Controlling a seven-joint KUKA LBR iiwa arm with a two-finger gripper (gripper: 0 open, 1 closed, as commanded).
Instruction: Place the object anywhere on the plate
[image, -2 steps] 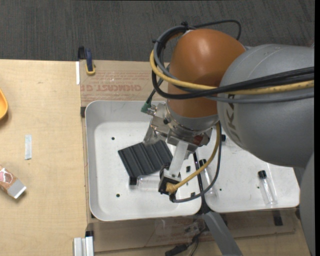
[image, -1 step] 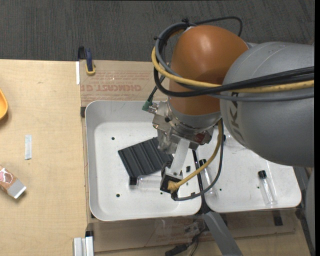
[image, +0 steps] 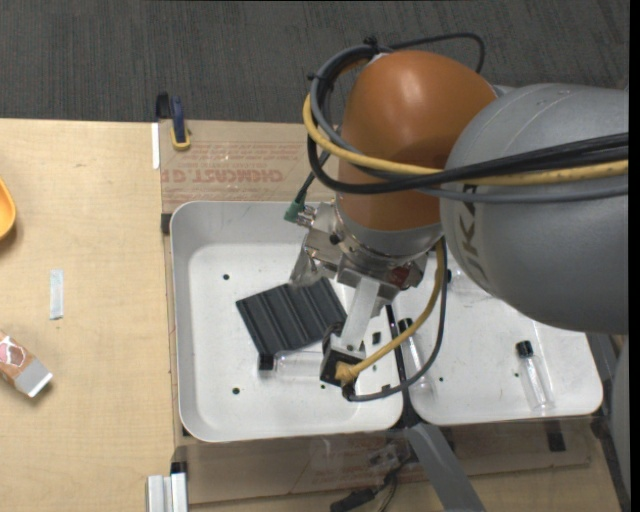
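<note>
"Starting with the left bin (image: 210, 300): contents?"

"One dark ribbed plate (image: 290, 315), lying flat near the bin's middle and turned at an angle. One clear tube (image: 300, 368) with a black cap, lying flat just below the plate's lower edge, not on the plate."

"Gripper (image: 318, 268)?"

"Over the plate's upper right corner, beneath the grey arm (image: 540, 200) that covers the upper right of the frame. Spread or closed: I cannot tell, as the wrist hides it."

"Right bin (image: 480, 370)?"

"A second clear tube (image: 535, 378), also black-capped, lies towards its lower right."

"Bench (image: 90, 200)?"

"At the left of the frame, a small pale strip (image: 56, 295), with a wrapped item (image: 22, 368) below it."
</note>
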